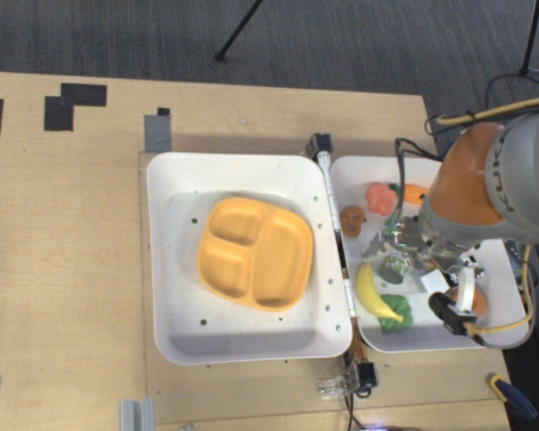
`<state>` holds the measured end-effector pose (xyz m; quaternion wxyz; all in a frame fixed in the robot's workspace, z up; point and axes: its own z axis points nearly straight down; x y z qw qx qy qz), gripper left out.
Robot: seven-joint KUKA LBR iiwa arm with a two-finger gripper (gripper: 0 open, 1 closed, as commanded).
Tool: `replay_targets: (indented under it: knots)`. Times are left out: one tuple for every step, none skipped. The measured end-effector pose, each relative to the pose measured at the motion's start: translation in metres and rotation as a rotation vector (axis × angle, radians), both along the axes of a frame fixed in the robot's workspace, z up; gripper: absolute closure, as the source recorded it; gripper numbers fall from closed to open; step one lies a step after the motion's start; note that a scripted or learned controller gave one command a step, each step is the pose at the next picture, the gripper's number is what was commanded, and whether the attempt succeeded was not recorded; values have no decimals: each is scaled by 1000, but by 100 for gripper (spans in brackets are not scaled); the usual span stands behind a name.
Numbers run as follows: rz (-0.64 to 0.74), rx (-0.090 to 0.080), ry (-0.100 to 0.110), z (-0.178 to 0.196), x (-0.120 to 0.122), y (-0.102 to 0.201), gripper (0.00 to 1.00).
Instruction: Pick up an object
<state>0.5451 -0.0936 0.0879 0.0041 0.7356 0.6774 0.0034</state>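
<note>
Pincer [397,263] low in right bin [503,335], finger state impossible to tell — banana [374,293] just left and slightly nearer, touching green piece [397,318], long axis running far-left to near-right; yellow divided tray [255,251] in left bin [175,241] on table [63,268].

A yellow banana [374,294] lies at the lower left of the right bin [431,342], its tip touching a green piece [395,318]; a pink piece [381,197] and brown piece [352,219] sit above.

Smooth glossy plastic tray [255,251], wooden bench [63,268]
</note>
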Motion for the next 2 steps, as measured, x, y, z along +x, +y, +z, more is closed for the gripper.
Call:
replay_targets:
  knots:
    - [2, 1, -5, 11, 2, 1, 100]
    - [105, 1, 8, 97, -46, 43, 100]
